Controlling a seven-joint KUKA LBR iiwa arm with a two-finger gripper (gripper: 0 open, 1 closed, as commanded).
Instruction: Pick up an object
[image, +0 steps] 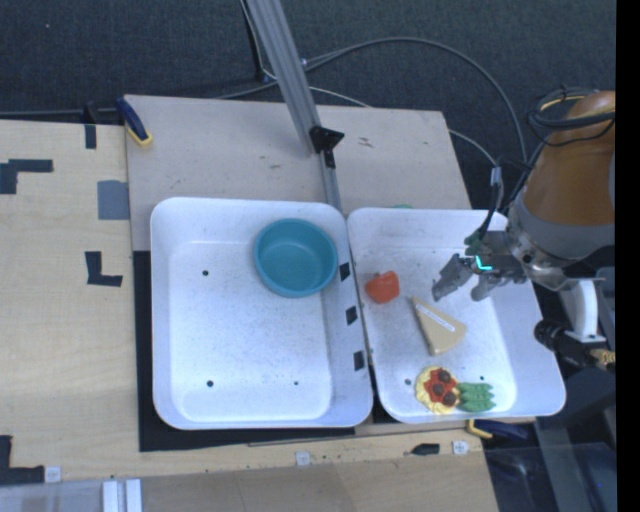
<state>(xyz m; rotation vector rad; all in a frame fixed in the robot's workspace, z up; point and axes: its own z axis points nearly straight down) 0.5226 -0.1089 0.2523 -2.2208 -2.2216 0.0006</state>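
Two-finger gripper (462, 284) sits over the right white bin (520, 385), jaws spread apart with nothing between them. Pale wedge-shaped block resembling a cheese slice (439, 326) lies on the bin floor just below and slightly left of the fingertips, apart from them. Small red-orange rounded object (381, 288) is to the gripper's left, near the bin's left wall. Yellow, red and green toy food piece (453, 390) at the front edge. Blue round bowl (295, 257) in the left white bin (200, 380).
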